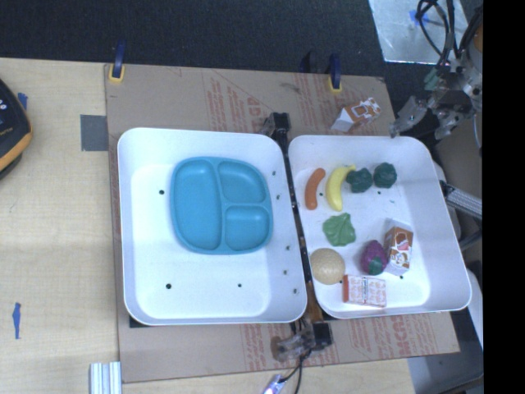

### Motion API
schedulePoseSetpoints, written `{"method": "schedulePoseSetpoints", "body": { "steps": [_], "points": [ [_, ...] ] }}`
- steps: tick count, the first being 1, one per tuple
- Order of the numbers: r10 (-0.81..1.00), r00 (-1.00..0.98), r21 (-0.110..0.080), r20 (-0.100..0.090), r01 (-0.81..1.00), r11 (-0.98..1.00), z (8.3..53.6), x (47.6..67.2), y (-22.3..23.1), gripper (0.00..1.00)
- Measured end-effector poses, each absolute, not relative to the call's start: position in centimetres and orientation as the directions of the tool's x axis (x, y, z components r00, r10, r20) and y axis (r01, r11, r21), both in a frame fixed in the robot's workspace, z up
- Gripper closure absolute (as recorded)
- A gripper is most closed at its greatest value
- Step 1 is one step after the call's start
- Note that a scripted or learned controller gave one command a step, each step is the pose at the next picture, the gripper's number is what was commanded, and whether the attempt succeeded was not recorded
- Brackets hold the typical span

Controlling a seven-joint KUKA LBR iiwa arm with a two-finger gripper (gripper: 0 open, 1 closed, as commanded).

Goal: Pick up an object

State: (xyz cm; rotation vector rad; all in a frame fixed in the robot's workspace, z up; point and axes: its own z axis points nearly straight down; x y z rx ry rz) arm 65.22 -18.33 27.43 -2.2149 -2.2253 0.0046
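While the arm sits parked up at the top right corner, off past the right bin (443,220), its end effector (435,109) is too much of a dark tangle for me to tell whether it's open or closed, and nothing shows between it. So the count: two white bins side by side on the surface (57,245). The left bin (139,220) has exactly one thing in it, a blue divided plate (221,205) with three compartments. The right bin has nine toy items: one orange-red hot dog (313,188) touching one yellow banana (336,187), two dark green veggie lumps (359,180) (385,175) just beside that, one lighter green leafy piece (340,229) in the middle, one tan round thing (327,265), one purple piece (374,258), one small brown-and-white carton (399,248) right next to the purple one, and one flat red-and-white packet (364,290) near the front edge. One more little carton (358,114) lies outside on the cardboard (213,97) behind the right bin.
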Motion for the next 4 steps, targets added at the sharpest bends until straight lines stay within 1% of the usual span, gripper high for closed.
{"method": "schedulePoseSetpoints", "body": {
  "steps": [1,2,4],
  "points": [
    [1.0,-0.005,-0.005,-0.001,1.0,0.005,9.1,60.6,-16.4,0.0],
    [1.0,-0.004,-0.004,0.001,1.0,0.004,9.3,65.6,-21.1,0.0],
    [1.0,-0.006,-0.005,0.001,1.0,0.006,9.3,65.6,-21.1,0.0]
  ]
}}
